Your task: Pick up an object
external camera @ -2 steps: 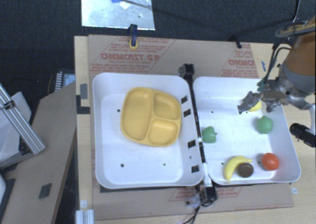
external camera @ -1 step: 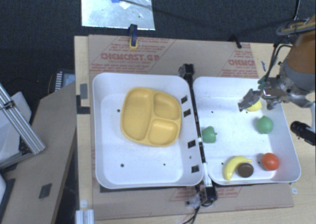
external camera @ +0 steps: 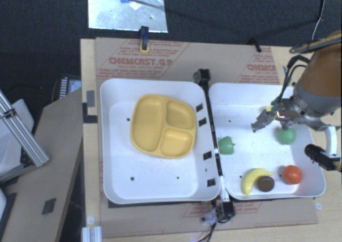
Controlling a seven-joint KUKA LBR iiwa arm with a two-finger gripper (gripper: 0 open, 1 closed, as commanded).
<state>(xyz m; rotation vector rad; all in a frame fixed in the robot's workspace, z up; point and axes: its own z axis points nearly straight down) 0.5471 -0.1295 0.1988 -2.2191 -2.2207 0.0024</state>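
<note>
Two white bins are seen side by side on the counter. The left bin [external camera: 115,179] is occupied by a yellow divided tray [external camera: 162,125], set toward its far half. The right bin [external camera: 235,110] carries the loose objects: a small green piece [external camera: 226,145] lies just beside the dividing wall, a yellow banana [external camera: 251,179] is curled near the front edge with a brown round object [external camera: 265,183] touching it, and an orange-red ball [external camera: 292,174] sits close by in the front right corner. A second green object [external camera: 287,136] rests toward the right wall. The arm is brought in from the right, and the gripper [external camera: 265,119] is held low over the middle of the right bin, near the second green object. How far the gripper is spread cannot be told from this angle, and nothing is seen held in it.
</note>
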